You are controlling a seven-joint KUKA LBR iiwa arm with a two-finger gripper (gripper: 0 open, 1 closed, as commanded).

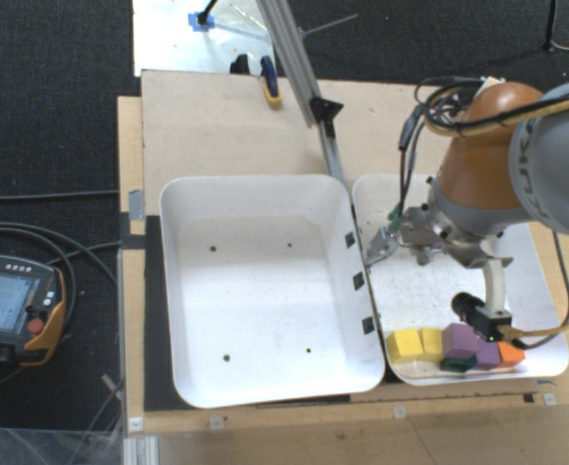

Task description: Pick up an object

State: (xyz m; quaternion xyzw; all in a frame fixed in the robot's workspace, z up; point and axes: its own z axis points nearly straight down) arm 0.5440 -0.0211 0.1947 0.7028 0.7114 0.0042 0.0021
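The two-finger gripper (389, 242) hangs under the grey wrist, over the left side of the right shallow white plastic bin (425, 296), close to its left rim. From this angle I cannot tell whether it is wide or narrow. The things to pick lie apart from it, huddled along that bin's near edge: two yellow square blocks (416, 343) side by side, a purple block (461, 338) just beside them, a small dark green piece (457, 363) in front of the purple one, and an orange block (512, 356) at the right end. The left shallow white plastic bin (265, 269) sits alongside, its rim meeting the right bin's. A grey handheld control pendant (8, 308) lies far left on the dark floor.
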